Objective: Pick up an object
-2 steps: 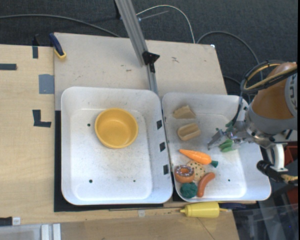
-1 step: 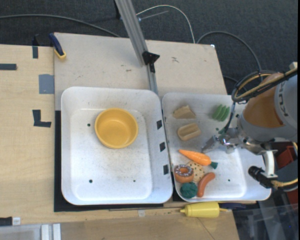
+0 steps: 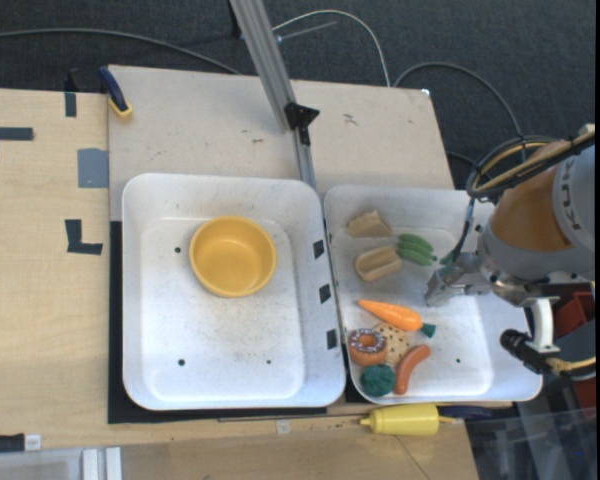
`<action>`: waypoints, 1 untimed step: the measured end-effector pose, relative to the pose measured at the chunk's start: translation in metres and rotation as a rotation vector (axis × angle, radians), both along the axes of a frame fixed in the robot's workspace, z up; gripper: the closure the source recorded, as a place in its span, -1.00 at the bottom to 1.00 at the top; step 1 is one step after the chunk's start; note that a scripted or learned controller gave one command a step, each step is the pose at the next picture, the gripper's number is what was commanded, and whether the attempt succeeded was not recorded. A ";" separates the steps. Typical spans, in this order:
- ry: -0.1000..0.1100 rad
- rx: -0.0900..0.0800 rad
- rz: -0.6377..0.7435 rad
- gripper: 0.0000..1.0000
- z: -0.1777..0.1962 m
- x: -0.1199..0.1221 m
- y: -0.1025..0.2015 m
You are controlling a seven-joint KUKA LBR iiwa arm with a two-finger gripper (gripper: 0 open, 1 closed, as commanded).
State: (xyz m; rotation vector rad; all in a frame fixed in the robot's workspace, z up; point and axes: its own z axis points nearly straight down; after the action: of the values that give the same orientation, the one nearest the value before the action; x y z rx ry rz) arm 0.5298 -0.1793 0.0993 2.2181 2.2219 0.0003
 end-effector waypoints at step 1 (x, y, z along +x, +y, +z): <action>0.000 0.000 -0.001 1.00 0.042 -0.002 -0.003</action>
State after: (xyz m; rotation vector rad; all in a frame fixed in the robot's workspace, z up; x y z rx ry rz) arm 0.5276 -0.1823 0.1418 2.2191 2.2208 0.0009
